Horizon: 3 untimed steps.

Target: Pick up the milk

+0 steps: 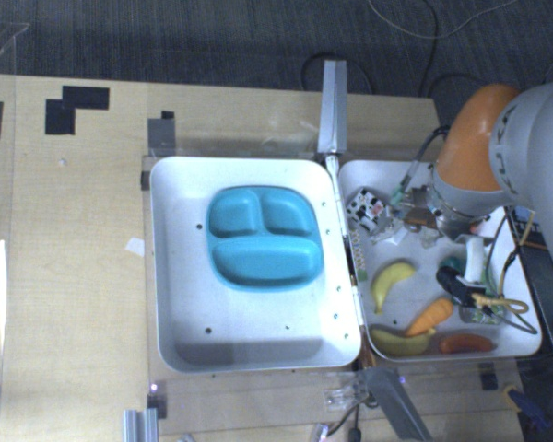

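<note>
Right bin (525, 343), milk (366, 209) apparently beside gripper (415, 217)

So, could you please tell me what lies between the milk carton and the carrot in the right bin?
A yellow banana lies between the milk carton and the carrot, on the floor of the right bin, as the camera view shows.

My bench (74, 247) is light wood; on it two white bins lie side by side, the left bin (175, 274) and the right bin (525, 339).
</note>
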Each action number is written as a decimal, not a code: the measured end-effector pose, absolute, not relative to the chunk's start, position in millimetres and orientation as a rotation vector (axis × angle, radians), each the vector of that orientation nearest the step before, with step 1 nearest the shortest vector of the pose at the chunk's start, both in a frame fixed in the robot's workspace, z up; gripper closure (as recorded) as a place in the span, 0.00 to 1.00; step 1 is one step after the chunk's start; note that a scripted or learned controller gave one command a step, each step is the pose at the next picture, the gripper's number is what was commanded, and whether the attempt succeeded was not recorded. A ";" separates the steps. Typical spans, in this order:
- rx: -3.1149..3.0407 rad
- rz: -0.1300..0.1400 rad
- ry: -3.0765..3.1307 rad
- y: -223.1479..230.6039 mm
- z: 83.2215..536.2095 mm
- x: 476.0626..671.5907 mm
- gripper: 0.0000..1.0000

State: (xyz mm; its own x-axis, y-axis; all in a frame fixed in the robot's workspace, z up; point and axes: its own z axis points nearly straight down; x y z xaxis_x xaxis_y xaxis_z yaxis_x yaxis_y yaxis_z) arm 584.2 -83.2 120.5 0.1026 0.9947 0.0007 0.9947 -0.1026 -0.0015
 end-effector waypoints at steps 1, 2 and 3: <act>-2.286 0.020 -2.124 -83.9 91.1 631.1 0.00; -2.279 0.030 -2.129 -84.8 98.4 630.7 1.00; -2.418 -0.001 -2.007 -13.0 220.6 626.5 1.00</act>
